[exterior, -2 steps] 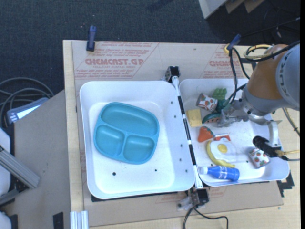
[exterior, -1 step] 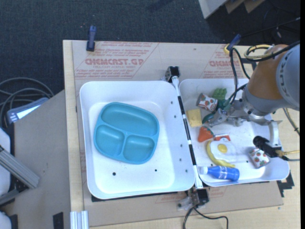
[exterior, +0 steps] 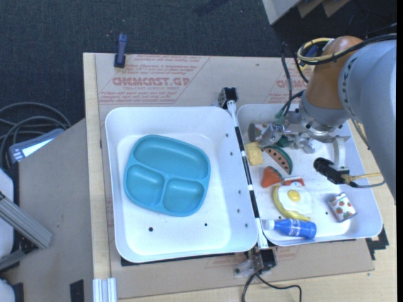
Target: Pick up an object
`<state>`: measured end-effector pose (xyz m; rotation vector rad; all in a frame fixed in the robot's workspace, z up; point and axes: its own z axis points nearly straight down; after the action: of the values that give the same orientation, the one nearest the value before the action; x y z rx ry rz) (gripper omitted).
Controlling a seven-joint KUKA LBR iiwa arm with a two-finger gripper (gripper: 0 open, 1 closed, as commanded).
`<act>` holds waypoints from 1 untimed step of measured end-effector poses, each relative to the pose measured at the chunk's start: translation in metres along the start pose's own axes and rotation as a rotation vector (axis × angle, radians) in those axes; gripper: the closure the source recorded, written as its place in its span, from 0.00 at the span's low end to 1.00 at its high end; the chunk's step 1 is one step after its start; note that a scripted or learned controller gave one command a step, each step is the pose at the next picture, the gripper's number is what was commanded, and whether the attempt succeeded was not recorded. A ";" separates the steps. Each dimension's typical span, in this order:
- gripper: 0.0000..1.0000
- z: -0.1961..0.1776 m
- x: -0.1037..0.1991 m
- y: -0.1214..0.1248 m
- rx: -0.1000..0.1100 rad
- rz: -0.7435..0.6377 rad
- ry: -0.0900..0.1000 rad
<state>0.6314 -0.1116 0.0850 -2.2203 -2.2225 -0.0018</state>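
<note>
gripper (exterior: pixel 281 133) low in the right bin (exterior: pixel 367 222), jaw state cannot be told, beside a watermelon slice (exterior: pixel 281 158) with red flesh, dark seeds, green rind, yellow block (exterior: pixel 254 153) to its left, fried egg (exterior: pixel 293 198) below

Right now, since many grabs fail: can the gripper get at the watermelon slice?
Probably yes: the gripper hangs just above the watermelon slice, whose top is uncovered, though the yellow block sits close beside it.
</note>
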 end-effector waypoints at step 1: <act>0.00 0.001 0.018 -0.081 0.002 0.002 -0.001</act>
<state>0.5503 -0.0939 0.0842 -2.2219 -2.2200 0.0009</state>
